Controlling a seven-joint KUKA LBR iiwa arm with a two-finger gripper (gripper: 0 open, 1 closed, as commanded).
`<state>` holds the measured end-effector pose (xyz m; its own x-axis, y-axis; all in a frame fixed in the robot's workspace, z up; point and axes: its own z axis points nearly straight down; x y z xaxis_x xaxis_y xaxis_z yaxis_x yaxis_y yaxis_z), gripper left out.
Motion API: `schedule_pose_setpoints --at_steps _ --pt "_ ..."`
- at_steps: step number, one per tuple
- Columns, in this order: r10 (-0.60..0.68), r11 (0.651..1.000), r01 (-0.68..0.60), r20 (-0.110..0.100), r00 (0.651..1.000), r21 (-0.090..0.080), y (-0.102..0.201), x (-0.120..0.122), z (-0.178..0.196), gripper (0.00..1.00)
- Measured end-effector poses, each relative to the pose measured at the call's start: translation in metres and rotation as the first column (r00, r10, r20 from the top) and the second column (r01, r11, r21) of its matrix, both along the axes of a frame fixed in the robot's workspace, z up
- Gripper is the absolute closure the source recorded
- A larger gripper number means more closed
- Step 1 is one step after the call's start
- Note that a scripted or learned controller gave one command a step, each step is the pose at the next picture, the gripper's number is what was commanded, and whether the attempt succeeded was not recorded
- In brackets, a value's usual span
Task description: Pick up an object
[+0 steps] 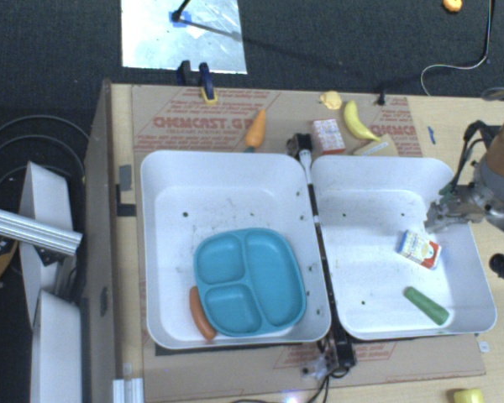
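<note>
I had the gripper (pixel 443 212) over the right bin (pixel 378 170), just above-left of the small carton (pixel 419 248); couldn't tell its jaw state; I judged it should drop straight, centred over the carton.

Only readable thing is the red print on the brown cardboard sheet (pixel 227 112) under the bins: "CHEMCAST G..." on the left, and the same red lettering again on the right but too cut off to read. The small cartons have print, way too tiny.
</note>
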<state>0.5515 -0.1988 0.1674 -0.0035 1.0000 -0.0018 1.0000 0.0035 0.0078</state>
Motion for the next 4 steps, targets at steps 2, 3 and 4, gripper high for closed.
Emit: schedule_pose_setpoints --at_steps 2,3,4 --pt "0.003 1.0 -0.003 0.006 1.0 0.0 0.001 0.002 0.021 1.0" --pt "0.005 1.0 -0.005 0.009 1.0 0.0 0.001 0.003 0.032 1.0" --pt "0.008 1.0 -0.008 0.013 1.0 0.0 0.001 0.005 0.042 1.0"
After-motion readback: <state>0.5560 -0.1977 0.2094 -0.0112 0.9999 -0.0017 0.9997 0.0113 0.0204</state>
